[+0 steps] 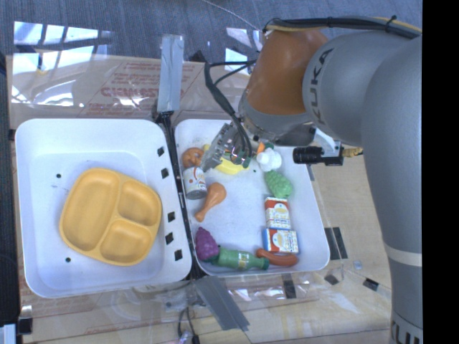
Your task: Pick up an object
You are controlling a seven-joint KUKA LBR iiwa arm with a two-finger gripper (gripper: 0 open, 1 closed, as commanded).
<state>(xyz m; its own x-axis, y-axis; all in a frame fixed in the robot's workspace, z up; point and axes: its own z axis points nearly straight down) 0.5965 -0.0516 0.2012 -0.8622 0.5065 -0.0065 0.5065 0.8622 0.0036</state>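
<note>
Just below the fingers [228, 149], yellow toy [231, 166] in right bin [315, 228], finger opening unclear, grasp cannot tell.

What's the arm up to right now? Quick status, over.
Gripper low in right bin, over yellow toy. Nothing seen held. Can and drumstick crowd close beside.

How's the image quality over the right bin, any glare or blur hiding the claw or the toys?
Camera view: the right bin is evenly lit with soft shadows; glare sits on the clear sheeting behind the bins, not on the toys. The claw is slightly soft and cluttered against the yellow toy, so its finger state is unreadable. The drumstick and the green bottle read clearly.
</note>
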